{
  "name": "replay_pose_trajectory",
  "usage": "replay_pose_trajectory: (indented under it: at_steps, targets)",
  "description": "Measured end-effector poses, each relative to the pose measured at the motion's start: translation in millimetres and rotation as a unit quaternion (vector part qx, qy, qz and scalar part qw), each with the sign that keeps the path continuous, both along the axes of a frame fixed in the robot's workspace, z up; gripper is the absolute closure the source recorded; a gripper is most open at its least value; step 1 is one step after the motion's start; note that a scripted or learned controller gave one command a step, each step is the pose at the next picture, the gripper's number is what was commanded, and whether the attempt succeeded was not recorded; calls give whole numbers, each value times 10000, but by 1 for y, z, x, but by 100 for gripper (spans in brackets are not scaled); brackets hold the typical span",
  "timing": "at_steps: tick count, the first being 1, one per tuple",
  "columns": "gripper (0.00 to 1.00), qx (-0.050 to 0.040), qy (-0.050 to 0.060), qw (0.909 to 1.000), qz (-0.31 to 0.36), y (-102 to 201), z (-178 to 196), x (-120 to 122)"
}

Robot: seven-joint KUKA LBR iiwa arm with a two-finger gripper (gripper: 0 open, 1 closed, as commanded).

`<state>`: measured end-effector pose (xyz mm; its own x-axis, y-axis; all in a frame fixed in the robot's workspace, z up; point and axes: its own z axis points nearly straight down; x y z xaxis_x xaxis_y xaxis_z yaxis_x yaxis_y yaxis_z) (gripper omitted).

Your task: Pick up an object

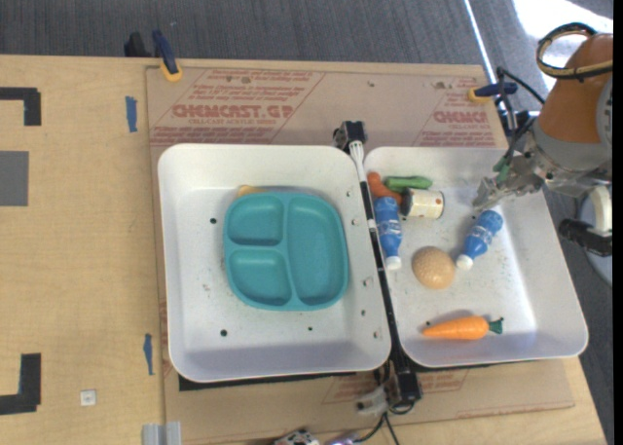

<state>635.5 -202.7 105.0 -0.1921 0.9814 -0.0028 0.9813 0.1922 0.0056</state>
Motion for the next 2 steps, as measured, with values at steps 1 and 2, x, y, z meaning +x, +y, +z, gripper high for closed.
replay_pose_trajectory:
  at_steps: [1, 2]
  targets:
    - [100, 16, 13, 9988, 483, 82, -18, -66]
    - [100, 11, 34, 9941, 1081, 127, 80, -141]
